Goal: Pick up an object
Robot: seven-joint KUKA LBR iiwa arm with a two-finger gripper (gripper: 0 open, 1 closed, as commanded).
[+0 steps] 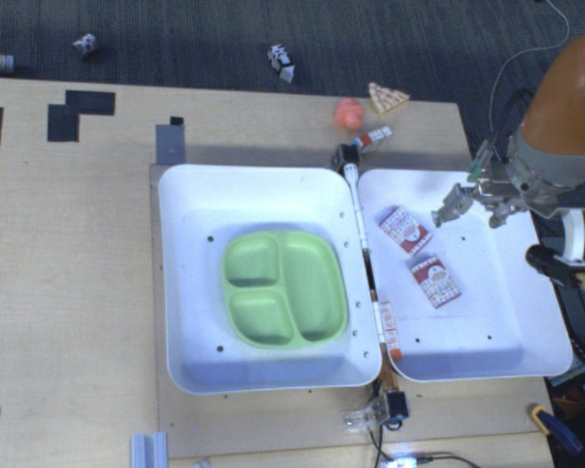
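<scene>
Arm: grey, with an orange band (565, 91) above the wrist, reaching in over the right bin's back right part.
Gripper (480, 206): above the right bin (487, 354), towards its back edge, right of the packets; nothing between its fingers that I can see.
Jaws: two dark fingers spread apart, so open.
Packets: two small red-and-white packets lie flat in the right bin. One (405, 229) is near the back left part, the other (436, 281) just in front of it, towards the middle. They are close together; whether they touch is unclear. The gripper is near the back one but apart from it.
Left bin (185, 261): holds a green tray (285, 288) with three compartments, at its middle.
Bench: a small orange ball (349, 114) and a wedge-shaped piece (388, 97) lie near the back edge, behind the join between the bins.
Floor: small odd bits beyond the bench's back edge, too small to name.
</scene>
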